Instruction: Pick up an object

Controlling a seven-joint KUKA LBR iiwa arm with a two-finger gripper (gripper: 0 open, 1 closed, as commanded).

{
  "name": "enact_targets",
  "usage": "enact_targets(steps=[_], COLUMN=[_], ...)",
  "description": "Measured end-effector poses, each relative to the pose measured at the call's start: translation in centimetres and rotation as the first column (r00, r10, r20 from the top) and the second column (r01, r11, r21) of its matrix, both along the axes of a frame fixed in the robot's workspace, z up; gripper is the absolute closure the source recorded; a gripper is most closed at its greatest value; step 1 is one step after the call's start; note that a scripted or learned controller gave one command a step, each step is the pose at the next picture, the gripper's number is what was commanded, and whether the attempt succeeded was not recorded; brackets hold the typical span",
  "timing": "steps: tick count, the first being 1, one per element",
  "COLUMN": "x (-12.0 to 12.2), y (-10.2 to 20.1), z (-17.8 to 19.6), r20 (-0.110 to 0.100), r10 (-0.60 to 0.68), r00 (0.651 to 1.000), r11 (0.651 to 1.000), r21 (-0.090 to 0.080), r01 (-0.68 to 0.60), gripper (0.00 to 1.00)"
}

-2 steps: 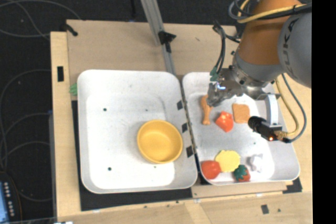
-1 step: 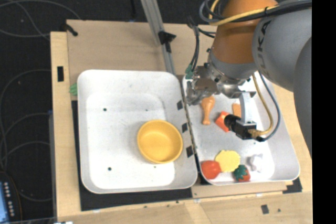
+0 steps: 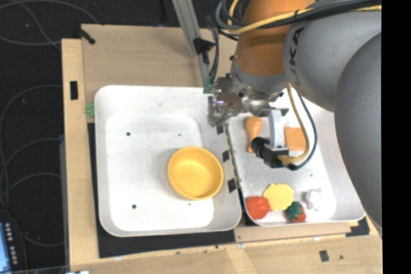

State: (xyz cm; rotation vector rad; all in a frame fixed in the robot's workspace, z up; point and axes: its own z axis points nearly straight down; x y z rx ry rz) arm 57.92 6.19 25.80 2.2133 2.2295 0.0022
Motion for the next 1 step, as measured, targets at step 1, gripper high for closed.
enact_targets(steps=[1], x=[-0.02], y=[-0.28], z=[0.02], r20=[-0.001], r10=[-0.003], r00=[1.0], r11=[1.0], r21=[-0.002], r01=[0.003], gripper=[0.0])
